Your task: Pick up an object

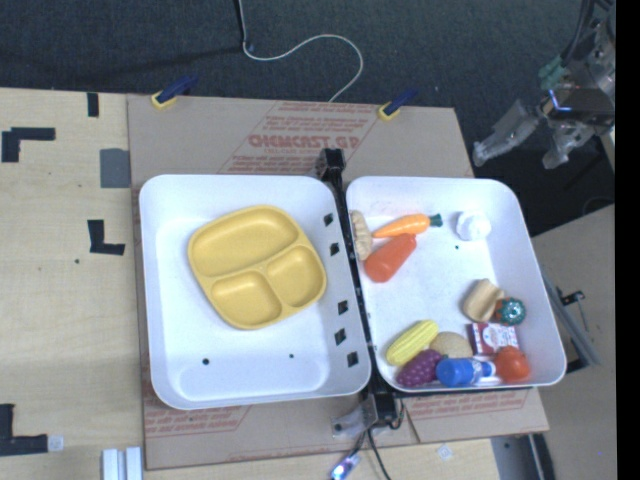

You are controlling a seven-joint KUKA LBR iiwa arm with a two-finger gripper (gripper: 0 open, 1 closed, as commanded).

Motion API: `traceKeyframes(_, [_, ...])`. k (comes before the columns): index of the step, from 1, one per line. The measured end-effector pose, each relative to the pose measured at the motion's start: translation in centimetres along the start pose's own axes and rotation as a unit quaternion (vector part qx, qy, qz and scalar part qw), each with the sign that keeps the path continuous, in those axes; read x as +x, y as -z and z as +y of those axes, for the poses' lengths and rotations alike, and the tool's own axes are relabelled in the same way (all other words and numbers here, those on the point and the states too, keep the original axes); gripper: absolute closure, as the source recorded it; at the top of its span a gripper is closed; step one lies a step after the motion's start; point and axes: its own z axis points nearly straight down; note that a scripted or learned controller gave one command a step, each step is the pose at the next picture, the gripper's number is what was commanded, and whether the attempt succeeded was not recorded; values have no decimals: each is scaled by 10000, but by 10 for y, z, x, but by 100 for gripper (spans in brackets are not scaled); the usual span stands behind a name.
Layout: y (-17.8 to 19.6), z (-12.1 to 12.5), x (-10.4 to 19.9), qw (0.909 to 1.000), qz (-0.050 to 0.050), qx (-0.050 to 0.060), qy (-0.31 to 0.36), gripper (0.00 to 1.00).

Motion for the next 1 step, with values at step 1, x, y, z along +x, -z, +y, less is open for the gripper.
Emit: traceKeyframes(1, [-1,1,-2,10000,-8,89,-21,100])
